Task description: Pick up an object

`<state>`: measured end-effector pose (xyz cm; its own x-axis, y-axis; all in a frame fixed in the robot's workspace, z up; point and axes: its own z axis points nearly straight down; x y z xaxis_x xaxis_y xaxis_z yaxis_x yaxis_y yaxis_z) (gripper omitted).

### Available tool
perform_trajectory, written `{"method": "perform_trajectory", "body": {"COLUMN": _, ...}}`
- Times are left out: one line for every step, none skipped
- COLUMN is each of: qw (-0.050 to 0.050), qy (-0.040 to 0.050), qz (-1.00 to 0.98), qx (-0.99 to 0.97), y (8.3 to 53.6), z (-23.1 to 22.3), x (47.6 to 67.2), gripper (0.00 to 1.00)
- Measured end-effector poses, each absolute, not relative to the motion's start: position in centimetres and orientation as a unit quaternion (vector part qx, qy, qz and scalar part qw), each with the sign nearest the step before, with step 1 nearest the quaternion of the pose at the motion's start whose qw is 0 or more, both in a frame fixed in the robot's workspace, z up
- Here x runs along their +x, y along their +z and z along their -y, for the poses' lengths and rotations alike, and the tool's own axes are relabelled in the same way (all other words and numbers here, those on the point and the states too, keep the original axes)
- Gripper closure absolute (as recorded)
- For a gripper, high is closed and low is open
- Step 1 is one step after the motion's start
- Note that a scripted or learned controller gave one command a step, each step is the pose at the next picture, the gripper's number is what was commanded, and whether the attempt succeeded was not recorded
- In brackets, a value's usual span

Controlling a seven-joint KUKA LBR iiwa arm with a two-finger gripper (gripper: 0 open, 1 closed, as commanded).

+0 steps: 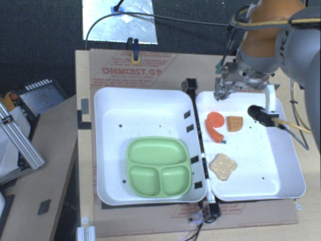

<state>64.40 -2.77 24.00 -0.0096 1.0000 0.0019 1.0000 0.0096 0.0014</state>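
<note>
Below the gripper (pixel 222 93) — apart — orange piece (pixel 215 125).

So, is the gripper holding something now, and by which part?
Nothing is held. The gripper hangs above the right bin's far edge, apart from the red piece, cracker and toast.

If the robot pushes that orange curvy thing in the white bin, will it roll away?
Probably not. The orange curved piece lies flat on the floor of the right bin, so it would likely slide rather than roll. It looks like a small plastic toy, so probably light and stiff. Its smooth, curved edge might slip from the tool.
</note>
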Motion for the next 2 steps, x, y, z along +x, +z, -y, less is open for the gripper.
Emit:
{"method": "perform_trajectory", "body": {"qw": 0.001, "qy": -0.0006, "qz": 0.71, "qx": -0.704, "y": 23.6, "z": -2.8, "x": 62.6, "gripper": 1.0}}
{"method": "perform_trajectory", "body": {"qw": 0.0, "qy": -0.0013, "qz": 0.71, "qx": -0.704, "y": 23.0, "z": -7.8, "x": 62.9, "gripper": 1.0}}
